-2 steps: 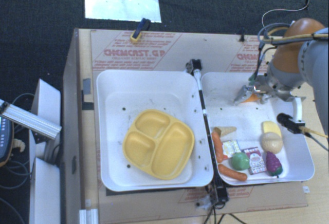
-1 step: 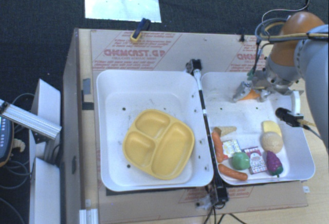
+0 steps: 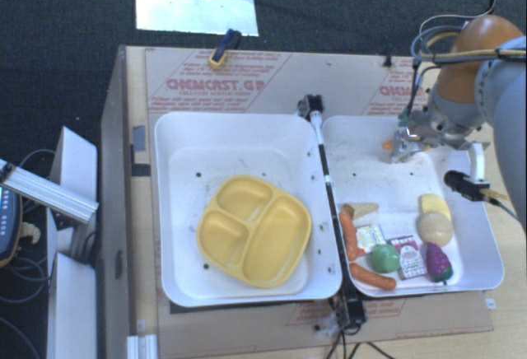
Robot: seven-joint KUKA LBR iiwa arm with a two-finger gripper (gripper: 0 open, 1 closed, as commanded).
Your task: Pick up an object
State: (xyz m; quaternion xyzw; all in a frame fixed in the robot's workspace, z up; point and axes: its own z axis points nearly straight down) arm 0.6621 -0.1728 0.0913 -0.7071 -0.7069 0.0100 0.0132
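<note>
From my remote seat, the grey two-finger gripper (image 3: 405, 147) hangs at about 1 o'clock over the right shallow white plastic bin (image 3: 486, 209), close to a small orange bit; can't tell how its fingers stand. The toy food sits piled at the bin's 6 o'clock: orange plastic carrot (image 3: 349, 235), round green ball (image 3: 384, 258), purple eggplant (image 3: 439, 262), cream egg (image 3: 434, 228). The left white bin (image 3: 177, 184) holds a yellow three-compartment plastic plate (image 3: 254, 230).

Toy foods cluster in the right bin's (image 3: 486, 267) near corner: two carrots (image 3: 349, 235) (image 3: 372, 277), a green ball (image 3: 384, 258), a purple eggplant (image 3: 438, 262), a cream egg (image 3: 434, 228), and a yellow block (image 3: 434, 204).
</note>
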